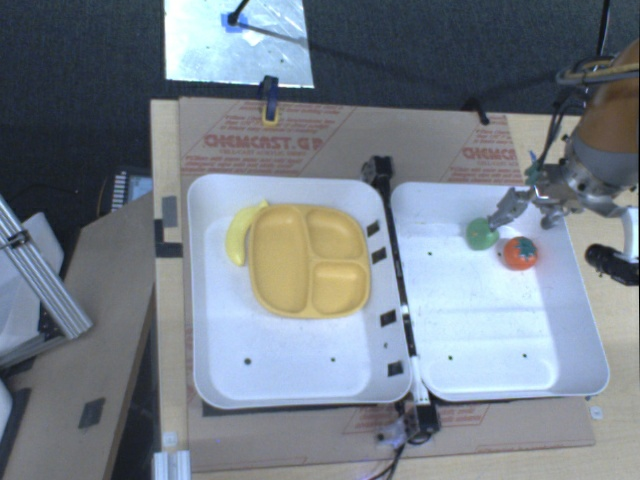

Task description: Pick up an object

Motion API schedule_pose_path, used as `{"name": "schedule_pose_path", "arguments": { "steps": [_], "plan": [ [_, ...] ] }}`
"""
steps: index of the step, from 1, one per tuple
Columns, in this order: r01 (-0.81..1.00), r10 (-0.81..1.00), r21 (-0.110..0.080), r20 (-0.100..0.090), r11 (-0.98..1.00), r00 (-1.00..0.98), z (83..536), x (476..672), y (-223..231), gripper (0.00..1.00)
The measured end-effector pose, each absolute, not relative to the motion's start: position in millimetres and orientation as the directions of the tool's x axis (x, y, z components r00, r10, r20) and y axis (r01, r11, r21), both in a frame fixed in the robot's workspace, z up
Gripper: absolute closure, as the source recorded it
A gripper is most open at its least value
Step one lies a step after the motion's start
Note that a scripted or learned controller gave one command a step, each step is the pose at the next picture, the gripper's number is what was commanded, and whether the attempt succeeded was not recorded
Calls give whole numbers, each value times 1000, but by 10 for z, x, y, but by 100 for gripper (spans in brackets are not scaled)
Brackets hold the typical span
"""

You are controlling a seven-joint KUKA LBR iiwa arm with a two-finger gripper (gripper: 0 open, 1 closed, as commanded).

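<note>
1. Two white bins are seen side by side on the bench: left bin point(215, 368) and right bin point(480, 368).
2. Gripper point(510, 211) is positioned over the right bin's far right part; finger state cannot be told.
3. Green ball point(481, 234) is found just beside the fingertips; orange ball point(519, 253) sits near it.
4. Yellow tray point(305, 260) and banana point(238, 233) are placed in the left bin.
5. Right bin's near half is left open.

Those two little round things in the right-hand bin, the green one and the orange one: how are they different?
The green ball is plain green; the orange ball is orange-red with a small green patch on top. The green one looks slightly smaller. The green one lies right by the gripper, while the orange one sits a little apart, nearer the bin's right wall. Both are small, roundish, and rest on the floor of the right bin.
</note>
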State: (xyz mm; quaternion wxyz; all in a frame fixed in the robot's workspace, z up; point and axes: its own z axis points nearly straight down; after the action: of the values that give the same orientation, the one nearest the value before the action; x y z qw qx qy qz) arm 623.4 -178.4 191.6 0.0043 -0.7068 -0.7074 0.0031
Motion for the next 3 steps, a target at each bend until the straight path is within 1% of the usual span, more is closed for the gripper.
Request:
{"name": "schedule_pose_path", "arguments": {
  "steps": [1, 2, 3],
  "plan": [
    [1000, 1000, 2, -1, 3, -3, 1989, 6264, -1781, 0],
    [1000, 1000, 0, 0, 6, -6, 1552, 6333, -1792, 0],
    [1000, 1000, -3, 1, 3, -3, 925, 6313, -1784, 0]
  ]
}}
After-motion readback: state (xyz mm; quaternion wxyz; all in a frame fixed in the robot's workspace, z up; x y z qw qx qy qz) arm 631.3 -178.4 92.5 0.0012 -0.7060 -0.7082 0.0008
